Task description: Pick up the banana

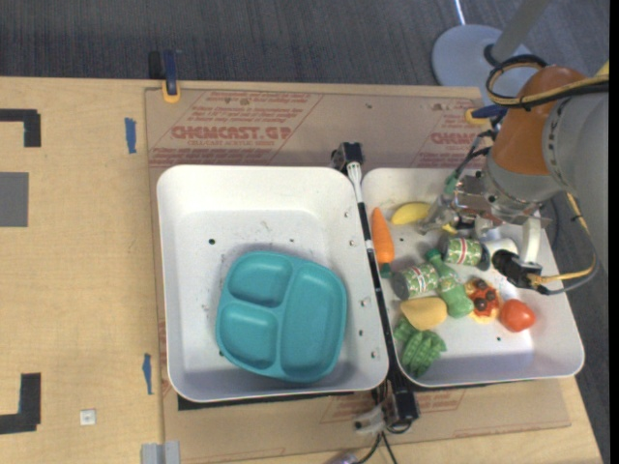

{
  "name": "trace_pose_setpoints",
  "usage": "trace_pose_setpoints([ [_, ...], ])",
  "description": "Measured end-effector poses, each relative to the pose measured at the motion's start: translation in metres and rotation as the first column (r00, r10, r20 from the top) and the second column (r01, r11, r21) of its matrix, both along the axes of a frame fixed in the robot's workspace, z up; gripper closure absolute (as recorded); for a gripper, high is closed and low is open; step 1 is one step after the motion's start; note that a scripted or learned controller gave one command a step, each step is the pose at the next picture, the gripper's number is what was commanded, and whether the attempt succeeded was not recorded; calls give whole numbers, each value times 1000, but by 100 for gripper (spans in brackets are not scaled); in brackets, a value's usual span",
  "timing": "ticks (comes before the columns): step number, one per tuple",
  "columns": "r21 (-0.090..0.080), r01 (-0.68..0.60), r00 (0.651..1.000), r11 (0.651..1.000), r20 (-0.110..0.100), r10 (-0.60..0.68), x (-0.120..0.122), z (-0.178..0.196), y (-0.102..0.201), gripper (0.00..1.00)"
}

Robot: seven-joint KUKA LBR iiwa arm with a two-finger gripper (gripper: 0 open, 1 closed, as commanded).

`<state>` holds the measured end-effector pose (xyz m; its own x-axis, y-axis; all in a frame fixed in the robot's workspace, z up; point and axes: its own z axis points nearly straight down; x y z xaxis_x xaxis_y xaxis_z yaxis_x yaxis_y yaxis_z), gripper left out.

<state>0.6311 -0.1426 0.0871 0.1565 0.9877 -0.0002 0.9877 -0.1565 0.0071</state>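
My arm (571,133) is cut off by the right edge of the picture, so its upper part cannot be seen. My gripper (462,213) is small and mixed with cables, and its tips are not clear. The banana (410,214) lies just beside it, and its right end goes under the gripper; I cannot tell if they touch. The small things in the right bin (561,351) are crowded and too small to name surely, for example the two little cans (440,265). The bottom edge cuts off the cable (372,443) under the bins.
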Motion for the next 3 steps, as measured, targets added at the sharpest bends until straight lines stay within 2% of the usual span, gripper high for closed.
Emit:
trace_pose_setpoints([
  [1,-1,-8,1000,1000,-22,8,19,-1,32,0],
  [2,-4,-9,1000,1000,-23,9,19,10,30,100],
  [3,1,278,961,961,-6,-278,30,98,75,100],
])
